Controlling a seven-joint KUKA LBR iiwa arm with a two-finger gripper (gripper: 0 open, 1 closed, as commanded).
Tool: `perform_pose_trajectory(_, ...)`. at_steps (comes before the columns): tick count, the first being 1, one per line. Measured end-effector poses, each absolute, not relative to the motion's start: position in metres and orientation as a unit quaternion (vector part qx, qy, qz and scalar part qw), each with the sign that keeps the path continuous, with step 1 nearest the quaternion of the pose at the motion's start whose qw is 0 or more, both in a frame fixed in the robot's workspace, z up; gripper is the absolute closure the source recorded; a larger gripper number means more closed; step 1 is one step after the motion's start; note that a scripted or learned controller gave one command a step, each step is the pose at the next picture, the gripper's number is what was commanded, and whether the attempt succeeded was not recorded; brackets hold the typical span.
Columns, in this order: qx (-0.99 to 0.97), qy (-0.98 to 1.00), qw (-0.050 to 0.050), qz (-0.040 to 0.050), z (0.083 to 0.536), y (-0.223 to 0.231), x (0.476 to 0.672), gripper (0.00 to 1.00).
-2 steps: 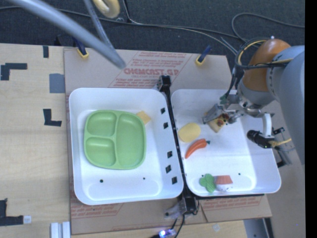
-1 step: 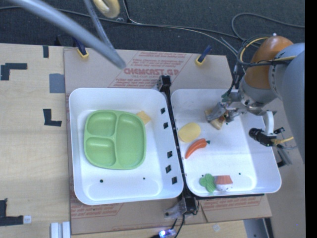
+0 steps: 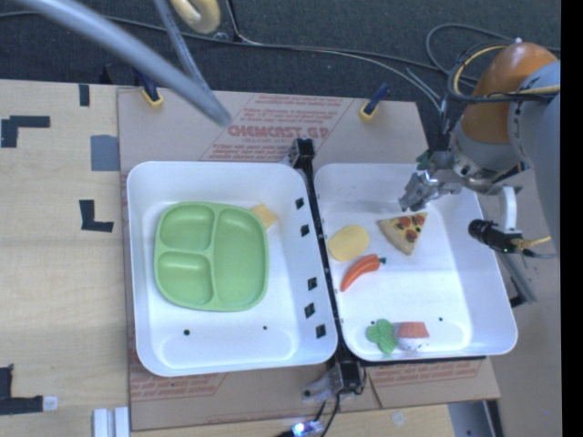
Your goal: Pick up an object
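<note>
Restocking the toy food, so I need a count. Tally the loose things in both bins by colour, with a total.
Green: 2, the tray and the broccoli
Yellow: 2, the round piece and the small piece beside the tray
Orange-red: 2, the pepper and the red-and-white piece
Mixed: 1, the pizza slice
Total: 7

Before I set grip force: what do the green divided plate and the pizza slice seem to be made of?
The green divided plate looks like moulded plastic with a satin finish: one even colour, rounded compartment ridges, soft sheen. The pizza slice looks like a toy, probably plastic or rubber, with flat, painted-looking toppings; which of the two I cannot tell at this size.
</note>
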State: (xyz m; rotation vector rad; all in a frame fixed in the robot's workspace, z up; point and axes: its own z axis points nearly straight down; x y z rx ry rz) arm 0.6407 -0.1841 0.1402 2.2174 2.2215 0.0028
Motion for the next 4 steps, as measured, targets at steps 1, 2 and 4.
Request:
perform_pose_trajectory(1,0.707,0.707,0.002,0.0008,0.200,-0.185,0.633,1.00)
perform_pose_trajectory(2,0.707,0.708,0.001,0.0007,0.231,-0.185,0.634,1.00)
perform_pose_trajectory(4,0.706,0.708,-0.001,-0.0010,0.228,-0.088,0.588,1.00)
